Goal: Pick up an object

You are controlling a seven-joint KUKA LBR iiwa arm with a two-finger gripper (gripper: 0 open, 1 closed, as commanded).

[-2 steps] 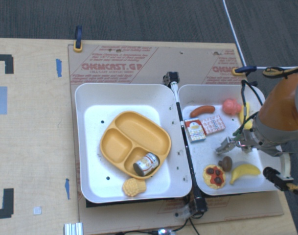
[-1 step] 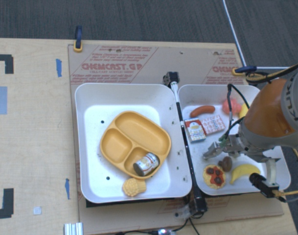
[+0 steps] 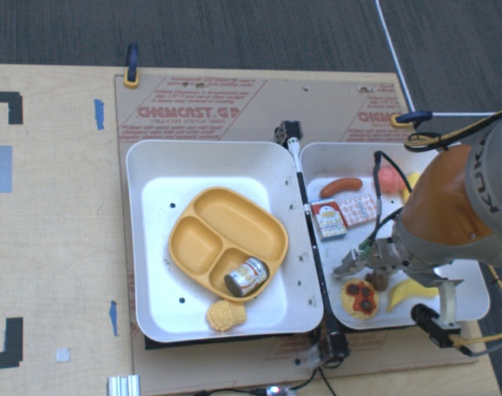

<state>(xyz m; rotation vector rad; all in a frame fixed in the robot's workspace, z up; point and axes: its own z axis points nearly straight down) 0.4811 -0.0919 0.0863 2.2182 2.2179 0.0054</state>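
The arm (image 3: 452, 209) leans over the right bin (image 3: 473, 308), and its gripper (image 3: 368, 264) hangs low there, though I cannot tell how it is set or whether it has anything. Well to its left, in the left bin (image 3: 152, 221), sits a yellow divided plate (image 3: 226, 242) with a small can (image 3: 247, 276) in one compartment. Just below the gripper lies a toy pizza (image 3: 361, 299), a banana (image 3: 409, 293) to its right, a red sausage (image 3: 341, 187) above.

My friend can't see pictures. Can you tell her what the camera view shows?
A robot arm's gripper reaches into the right bin above a toy pizza and banana. The left bin holds a yellow divided plate with a small can.
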